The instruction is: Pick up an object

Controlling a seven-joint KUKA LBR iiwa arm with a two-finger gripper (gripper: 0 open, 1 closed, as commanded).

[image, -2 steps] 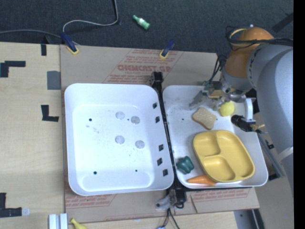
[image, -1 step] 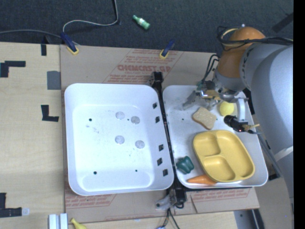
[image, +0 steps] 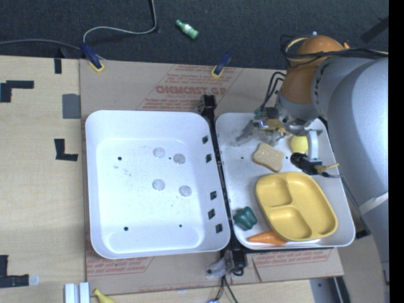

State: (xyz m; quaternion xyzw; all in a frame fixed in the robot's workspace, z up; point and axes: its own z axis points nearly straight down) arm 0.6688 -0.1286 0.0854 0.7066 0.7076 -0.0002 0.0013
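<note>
One fixed camera looks down at a slant on both bins (image: pixel 151 122); arm (image: pixel 353 106) enters from right

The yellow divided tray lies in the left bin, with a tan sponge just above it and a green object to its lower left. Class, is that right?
Not quite. The camera view shows the yellow divided tray in the right bin, not the left. The tan sponge and green object sit as stated.

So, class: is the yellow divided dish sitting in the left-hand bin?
No, the yellow divided dish lies in the right bin, with the orange carrot at its near edge.
</note>
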